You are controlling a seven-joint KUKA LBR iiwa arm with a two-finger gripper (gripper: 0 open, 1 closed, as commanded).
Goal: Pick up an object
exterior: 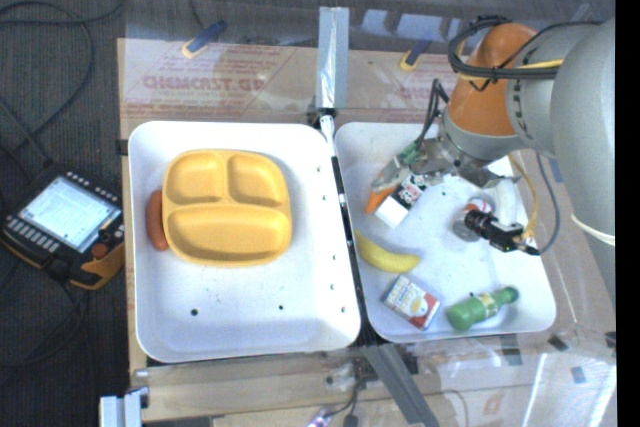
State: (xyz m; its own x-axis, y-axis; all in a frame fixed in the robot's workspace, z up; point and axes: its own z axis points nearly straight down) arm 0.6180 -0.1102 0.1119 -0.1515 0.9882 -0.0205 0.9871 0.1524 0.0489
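My gripper [412, 171] hangs low over the upper left part of the right bin [530, 315], reaching in from the right under the orange wrist band. Just below it lie a small white block with dark markings [395, 208] and an orange piece [374, 202], close together near the bin's left wall. Whether the gripper touches either one cannot be made out. Further toward the front lie a yellow banana [386, 256], a small red and yellow carton [412, 302] and a green bottle [480, 308] on its side.
The left bin [240, 315] holds a yellow divided plate [228, 205] with a reddish sausage-shaped thing [155, 220] tucked against its left side. A ridge [340, 205] separates the two bins. A handheld pendant [62, 220] lies off the bench at the left.
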